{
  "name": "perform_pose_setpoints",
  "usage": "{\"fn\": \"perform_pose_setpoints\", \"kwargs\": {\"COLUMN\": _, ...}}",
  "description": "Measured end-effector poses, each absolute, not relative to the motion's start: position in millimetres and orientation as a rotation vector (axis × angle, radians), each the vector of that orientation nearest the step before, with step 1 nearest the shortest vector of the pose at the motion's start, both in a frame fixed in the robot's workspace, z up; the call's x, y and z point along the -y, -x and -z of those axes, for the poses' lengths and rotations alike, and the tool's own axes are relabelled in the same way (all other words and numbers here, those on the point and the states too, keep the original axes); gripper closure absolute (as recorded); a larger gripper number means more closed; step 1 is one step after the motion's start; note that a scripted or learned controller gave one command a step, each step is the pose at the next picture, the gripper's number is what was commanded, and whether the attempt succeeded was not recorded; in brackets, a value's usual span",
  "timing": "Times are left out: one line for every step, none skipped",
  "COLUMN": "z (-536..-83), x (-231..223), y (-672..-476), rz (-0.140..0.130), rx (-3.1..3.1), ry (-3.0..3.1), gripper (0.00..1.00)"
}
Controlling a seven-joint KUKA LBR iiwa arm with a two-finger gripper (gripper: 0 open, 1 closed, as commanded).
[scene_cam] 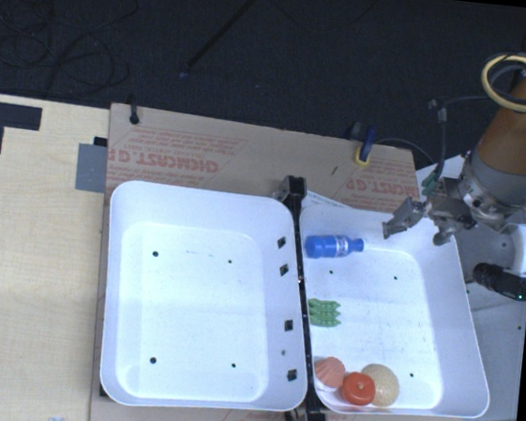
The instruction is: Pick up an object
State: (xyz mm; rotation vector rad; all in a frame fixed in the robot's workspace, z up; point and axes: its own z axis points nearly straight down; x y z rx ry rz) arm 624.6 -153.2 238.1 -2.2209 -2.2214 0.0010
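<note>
In the right bin (449, 320) a blue bottle (332, 247) with a white cap lies on its side near the far left corner. A small green pea pod (324, 313) rests by the bin's left wall. At the near edge sit a pink round piece (329, 372), a red tomato-like piece (358, 388) and a tan round piece (381, 383), bunched together. My gripper (422, 225) hangs open above the bin's far right rim, with nothing between its fingers. It is right of the bottle and well apart from it.
The left bin (191, 301) lies beside the right one, with a black divider bar (296, 294) between them. Both bins rest on a cardboard sheet (250, 161). A blue and yellow clamp (366, 146) stands at the cardboard's far edge. Cables loop by the arm's orange band (524, 112).
</note>
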Motion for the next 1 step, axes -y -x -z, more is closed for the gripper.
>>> {"fn": "perform_pose_setpoints", "kwargs": {"z": -163.4, "x": 216.7, "y": -569.6, "rz": -0.009, "rx": 2.209, "ry": 2.222, "gripper": 0.0}}
